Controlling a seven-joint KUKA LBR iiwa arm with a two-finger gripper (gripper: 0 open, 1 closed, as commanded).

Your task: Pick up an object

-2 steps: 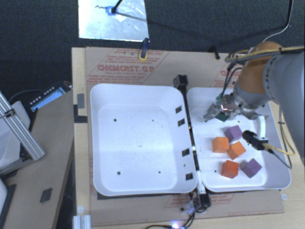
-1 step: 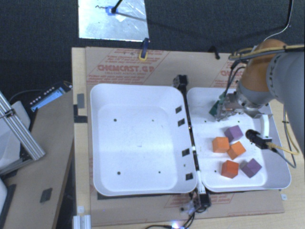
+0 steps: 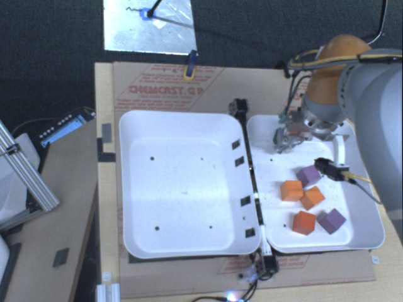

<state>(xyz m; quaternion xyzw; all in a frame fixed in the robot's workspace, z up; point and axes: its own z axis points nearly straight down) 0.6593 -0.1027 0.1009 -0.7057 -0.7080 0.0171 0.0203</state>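
Hovering my pincer (image 3: 284, 141), grip state unreadable, at the right bin's (image 3: 365, 234) eleven o'clock; blocks (image 3: 291, 190) unpicked.

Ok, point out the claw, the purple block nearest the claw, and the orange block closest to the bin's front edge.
claw (image 3: 286, 138), camera view, between its fingertips.
upper purple block (image 3: 309, 175), camera view, middle of its top face.
front orange block (image 3: 303, 222), camera view, middle of its top face.
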